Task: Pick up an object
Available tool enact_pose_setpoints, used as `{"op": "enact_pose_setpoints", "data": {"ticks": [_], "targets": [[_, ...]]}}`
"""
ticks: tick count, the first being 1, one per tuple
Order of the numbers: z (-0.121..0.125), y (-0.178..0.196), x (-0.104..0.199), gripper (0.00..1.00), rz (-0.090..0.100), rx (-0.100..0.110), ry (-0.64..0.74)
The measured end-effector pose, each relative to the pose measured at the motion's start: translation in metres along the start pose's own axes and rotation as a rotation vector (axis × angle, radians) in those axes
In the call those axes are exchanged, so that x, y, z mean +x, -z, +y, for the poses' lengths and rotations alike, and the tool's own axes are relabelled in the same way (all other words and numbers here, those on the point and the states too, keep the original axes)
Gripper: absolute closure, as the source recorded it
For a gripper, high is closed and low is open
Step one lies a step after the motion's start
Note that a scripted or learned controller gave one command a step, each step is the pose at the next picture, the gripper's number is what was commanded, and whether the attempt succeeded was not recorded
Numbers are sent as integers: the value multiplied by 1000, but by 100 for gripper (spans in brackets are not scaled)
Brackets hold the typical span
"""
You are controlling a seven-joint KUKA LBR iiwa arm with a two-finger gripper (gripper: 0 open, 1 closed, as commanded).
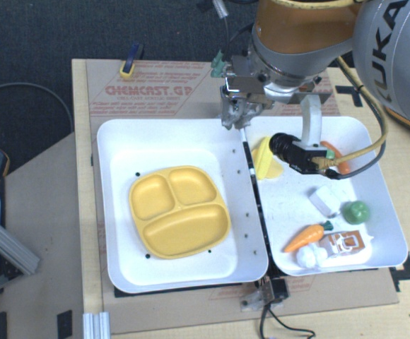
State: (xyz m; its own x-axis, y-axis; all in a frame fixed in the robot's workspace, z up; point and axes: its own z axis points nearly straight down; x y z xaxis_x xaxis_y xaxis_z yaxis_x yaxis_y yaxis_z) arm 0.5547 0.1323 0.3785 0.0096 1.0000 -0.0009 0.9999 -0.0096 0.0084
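Over the wall between the two bins we are hovering our gripper, whether its jaws are apart we cannot tell, the toys in the right bin lying ungrasped.

Arm cut off at the top edge; claw fingers too small to tell

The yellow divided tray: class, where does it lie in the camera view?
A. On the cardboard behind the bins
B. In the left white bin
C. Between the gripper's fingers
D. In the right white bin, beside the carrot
B. The yellow divided tray lies flat on the floor of the left white bin, while the carrot sits in the right white bin, across the divide.
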Motion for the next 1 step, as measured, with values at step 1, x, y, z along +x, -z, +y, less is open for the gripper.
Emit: {"op": "enact_pose_setpoints", "data": {"ticks": [1], "targets": [[-10,-249,39,100,-2,23,10]]}}
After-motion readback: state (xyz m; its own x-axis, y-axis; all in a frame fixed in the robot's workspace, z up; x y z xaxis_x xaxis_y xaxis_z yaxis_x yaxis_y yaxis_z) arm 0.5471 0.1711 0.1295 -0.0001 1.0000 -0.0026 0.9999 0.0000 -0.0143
